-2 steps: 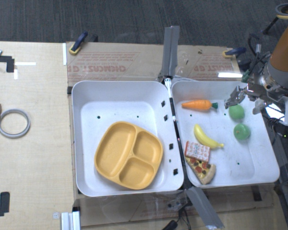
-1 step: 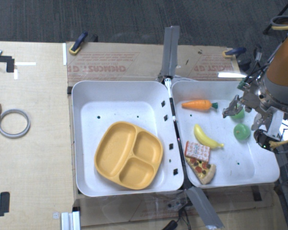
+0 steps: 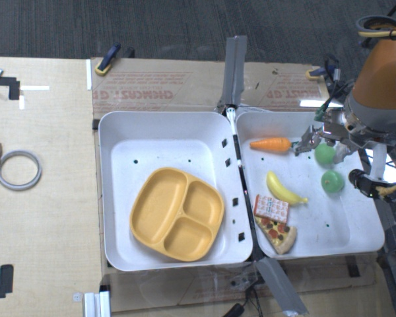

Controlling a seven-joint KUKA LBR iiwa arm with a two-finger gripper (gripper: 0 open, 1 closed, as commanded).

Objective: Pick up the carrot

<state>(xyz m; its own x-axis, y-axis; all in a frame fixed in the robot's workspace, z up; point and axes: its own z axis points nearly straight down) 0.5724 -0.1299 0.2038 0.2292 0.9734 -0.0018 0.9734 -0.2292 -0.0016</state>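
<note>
While the gripper (image 3: 308,144) hangs low over the back of the right bin (image 3: 356,240), its thin dark fingers sit just beside the green-topped end of the carrot (image 3: 270,145), apparently parted, and nothing is seen between them. The carrot lies flat on the bin floor near the rear wall, tip pointing toward the divider between the bins.

Risk assessment: the fingers stand at the stalk end, not across the body. A closure from this position is likely to catch the tapered end only, and the carrot may squirt free or roll toward the divider. Two green balls (image 3: 325,154) rest close under the wrist; a sideways correction could knock them into the approach path. The banana (image 3: 284,189) lies near enough to be disturbed by a carrot pushed forward.

Surroundings: a small carton (image 3: 272,209) and a pizza slice (image 3: 280,236) occupy the front of the right bin. The left bin (image 3: 119,197) holds a yellow divided plate (image 3: 178,213). Both bins rest on cardboard over a pale bench (image 3: 39,243), which carries a tape roll (image 3: 18,170). Dark carpet lies beyond.
</note>
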